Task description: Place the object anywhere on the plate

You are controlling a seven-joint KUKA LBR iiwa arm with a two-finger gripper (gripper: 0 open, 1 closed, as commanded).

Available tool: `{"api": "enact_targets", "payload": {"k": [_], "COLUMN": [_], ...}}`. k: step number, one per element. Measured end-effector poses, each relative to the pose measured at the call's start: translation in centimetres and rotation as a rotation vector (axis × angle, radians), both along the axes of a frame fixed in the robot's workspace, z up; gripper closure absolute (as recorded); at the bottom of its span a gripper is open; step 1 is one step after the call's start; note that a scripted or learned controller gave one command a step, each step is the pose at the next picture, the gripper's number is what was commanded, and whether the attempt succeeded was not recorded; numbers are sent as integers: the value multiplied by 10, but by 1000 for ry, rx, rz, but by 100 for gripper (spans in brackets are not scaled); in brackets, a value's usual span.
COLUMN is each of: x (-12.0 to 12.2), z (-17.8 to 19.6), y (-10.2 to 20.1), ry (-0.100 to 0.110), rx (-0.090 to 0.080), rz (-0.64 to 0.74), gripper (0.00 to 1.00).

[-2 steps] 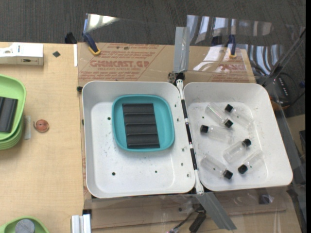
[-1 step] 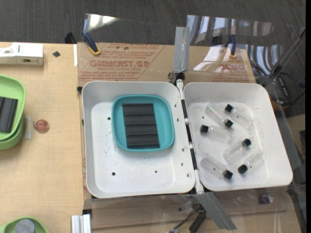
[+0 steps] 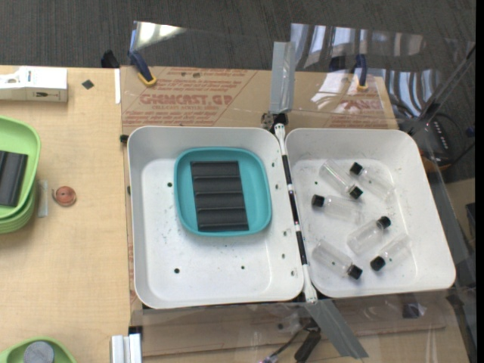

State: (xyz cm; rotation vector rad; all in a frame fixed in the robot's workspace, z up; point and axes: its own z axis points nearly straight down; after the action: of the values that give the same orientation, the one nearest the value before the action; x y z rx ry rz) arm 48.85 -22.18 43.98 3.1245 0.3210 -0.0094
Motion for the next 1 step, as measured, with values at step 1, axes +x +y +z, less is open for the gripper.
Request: {"api": "enact_targets", "payload": {"k": [1], "x": [13], "z": [0], "y": [0], "ry": [0], "rx": [0], "rz": [0], "gripper": [0]}}
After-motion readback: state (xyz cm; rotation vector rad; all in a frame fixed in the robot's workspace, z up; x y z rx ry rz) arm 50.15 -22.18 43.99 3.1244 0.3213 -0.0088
